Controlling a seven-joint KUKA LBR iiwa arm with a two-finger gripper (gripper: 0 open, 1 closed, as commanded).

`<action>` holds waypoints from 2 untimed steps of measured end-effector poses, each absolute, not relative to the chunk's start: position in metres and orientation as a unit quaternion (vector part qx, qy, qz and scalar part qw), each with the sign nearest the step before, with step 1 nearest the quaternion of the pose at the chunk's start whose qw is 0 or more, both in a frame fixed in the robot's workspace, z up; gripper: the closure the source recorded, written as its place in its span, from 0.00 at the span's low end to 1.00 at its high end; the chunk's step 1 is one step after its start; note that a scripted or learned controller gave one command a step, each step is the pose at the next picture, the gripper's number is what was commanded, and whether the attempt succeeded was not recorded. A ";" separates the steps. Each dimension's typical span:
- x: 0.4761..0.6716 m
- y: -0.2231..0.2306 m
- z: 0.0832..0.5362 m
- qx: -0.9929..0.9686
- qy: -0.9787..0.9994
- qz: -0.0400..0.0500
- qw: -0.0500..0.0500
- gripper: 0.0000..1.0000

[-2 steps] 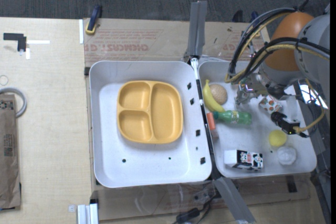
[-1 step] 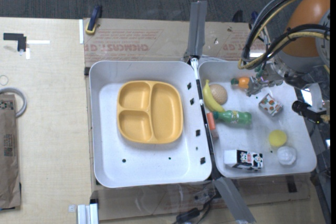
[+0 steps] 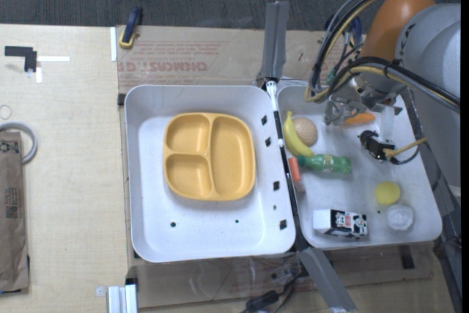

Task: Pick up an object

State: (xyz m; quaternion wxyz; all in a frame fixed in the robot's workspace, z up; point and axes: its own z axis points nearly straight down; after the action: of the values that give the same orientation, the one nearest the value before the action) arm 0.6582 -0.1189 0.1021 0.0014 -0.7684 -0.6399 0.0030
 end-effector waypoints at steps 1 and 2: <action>0.632 -0.167 0.172 -0.792 -0.611 0.003 0.001 1.00; 0.659 -0.188 0.148 -0.838 -0.546 0.003 0.001 1.00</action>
State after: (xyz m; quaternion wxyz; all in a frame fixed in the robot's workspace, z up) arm 0.6586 -0.1882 0.1478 0.0008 -0.8377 -0.5461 0.0028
